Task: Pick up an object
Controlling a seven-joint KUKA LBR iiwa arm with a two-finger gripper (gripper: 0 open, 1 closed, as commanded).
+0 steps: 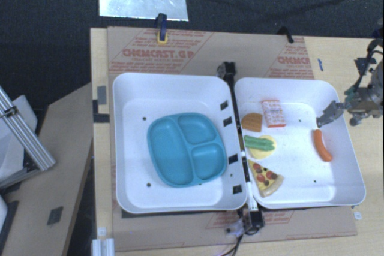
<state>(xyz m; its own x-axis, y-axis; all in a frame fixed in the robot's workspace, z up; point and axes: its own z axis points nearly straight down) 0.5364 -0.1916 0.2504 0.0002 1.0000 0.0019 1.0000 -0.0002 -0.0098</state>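
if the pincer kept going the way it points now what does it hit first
Probably the bare floor of the right bin, just above the toy hot dog. The pincer points left and down; its height is unclear, so this is a guess.

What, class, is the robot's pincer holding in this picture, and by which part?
Nothing. The pincer hangs above the right bin, just up from the toy sausage, which lies on the bin floor with no finger around it.

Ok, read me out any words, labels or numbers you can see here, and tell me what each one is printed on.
"CHEMCAST GP": red print on the brown sheet under the bins, at upper left.
"CHEMCAST": the same red print repeated at the sheet's upper right, partly covered by the right bin.
Smaller red lines around both: too blurred to read.
Small red and white box in the right bin: printed, but too small to read.
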